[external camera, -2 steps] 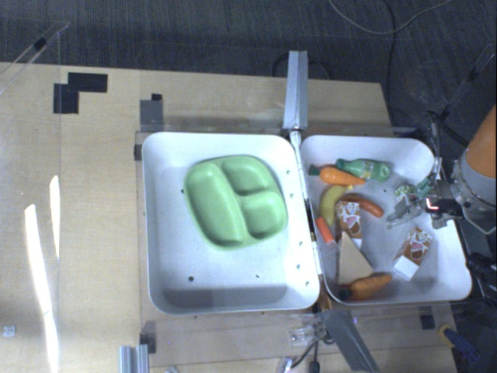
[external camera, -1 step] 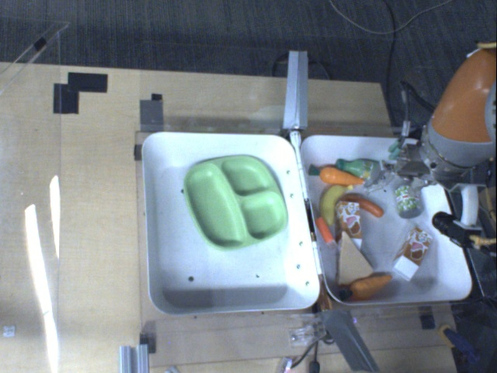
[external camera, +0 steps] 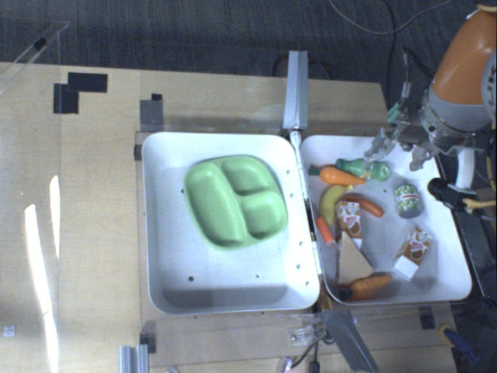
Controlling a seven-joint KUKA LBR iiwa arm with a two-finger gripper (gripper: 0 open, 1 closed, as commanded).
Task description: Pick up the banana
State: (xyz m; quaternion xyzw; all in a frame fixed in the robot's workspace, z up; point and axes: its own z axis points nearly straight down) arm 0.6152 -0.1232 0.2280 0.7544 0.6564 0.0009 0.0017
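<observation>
Arm: the grey KUKA arm (external camera: 466,76) with its orange band is reaching in over the far right corner of the right bin (external camera: 458,278), wrist tilting down toward the bin's back edge.
Gripper: the gripper (external camera: 396,148) is hovering just above the far part of the right bin, its two metal fingers spread apart with nothing between them.
Banana: the banana (external camera: 331,202) is lying in the right bin near its left wall, well apart from the gripper, partly tucked under a red sausage-like toy (external camera: 363,203).
Neighbours: an orange carrot (external camera: 340,176) is lying just beyond the banana, with a green bottle (external camera: 365,168) beside it; a second carrot (external camera: 368,284) is resting near the bin's front wall.
Other bin: the left bin (external camera: 171,286) is holding a green divided tray (external camera: 235,199), sitting left of the right bin, the two touching along a metal divider (external camera: 295,92).
Surface: the light wooden bench (external camera: 78,247) is carrying both bins.
Room: dark carpet (external camera: 194,14) is showing beyond the right bin's far side, a thin cable (external camera: 365,22) looping across it.
</observation>
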